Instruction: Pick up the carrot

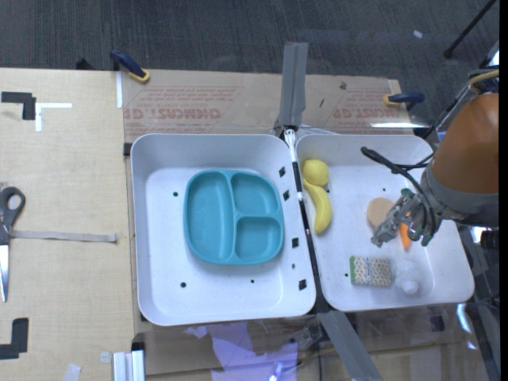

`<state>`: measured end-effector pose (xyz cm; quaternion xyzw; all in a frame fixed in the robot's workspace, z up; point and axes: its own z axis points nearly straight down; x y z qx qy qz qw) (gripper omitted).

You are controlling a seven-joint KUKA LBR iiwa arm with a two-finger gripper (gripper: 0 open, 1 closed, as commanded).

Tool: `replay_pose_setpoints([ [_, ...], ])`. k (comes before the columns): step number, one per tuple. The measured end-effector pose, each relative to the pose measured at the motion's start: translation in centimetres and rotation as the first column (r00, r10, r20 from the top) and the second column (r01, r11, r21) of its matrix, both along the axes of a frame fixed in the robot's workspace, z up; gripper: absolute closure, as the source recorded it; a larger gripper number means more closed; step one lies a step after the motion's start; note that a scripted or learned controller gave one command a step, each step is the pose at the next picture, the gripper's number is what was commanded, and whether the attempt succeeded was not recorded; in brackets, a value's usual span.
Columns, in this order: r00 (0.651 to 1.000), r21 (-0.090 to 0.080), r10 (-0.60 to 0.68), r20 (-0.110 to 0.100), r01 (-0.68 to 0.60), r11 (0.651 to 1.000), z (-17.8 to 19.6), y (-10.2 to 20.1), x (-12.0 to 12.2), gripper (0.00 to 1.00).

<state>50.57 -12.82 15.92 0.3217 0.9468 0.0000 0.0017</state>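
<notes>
Near edge, right white plastic bin (pixel 452 288): a small speckled green-and-tan rectangular sponge (pixel 371 271) lies flat on the floor, and just right of it a pale, translucent lump (pixel 409 282), too washed out against the white to identify.

Mid right bin: the grey metal pincer (pixel 401 225) has reached in from the right and hangs low over the bin floor. A short orange carrot (pixel 406 236) shows as a sliver right at the fingertips, apparently the reason the arm is parked here. Whether the fingers are apart or clamped on the carrot, I cannot tell; the linkage covers most of the carrot, so its length and lie are unclear. Just left of the pincer sits a round tan disc, bread-like (pixel 379 210), partly overlapped by the fingers.

Toward the shared wall: a yellow banana (pixel 321 209) lies lengthwise, with a yellow lemon (pixel 315 171) touching its far end.

Left white plastic bin (pixel 151 213): a teal three-compartment plastic plate (pixel 234 216) rests centred, well apart from the action.

Left on the tabletop (pixel 63 157): scissors (pixel 8 221), cut off by the frame edge.
</notes>
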Motion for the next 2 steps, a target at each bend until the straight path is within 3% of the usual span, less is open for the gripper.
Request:
replay_pose_setpoints([
  [1, 0.988, 0.000, -0.157, 0.002, 0.157, 0.988, 3.3, 6.2, 1.4, 1.00],
  [2, 0.990, 0.000, 0.144, 0.000, -0.144, 0.990, -3.1, -1.2, 8.4, 1.00],
])
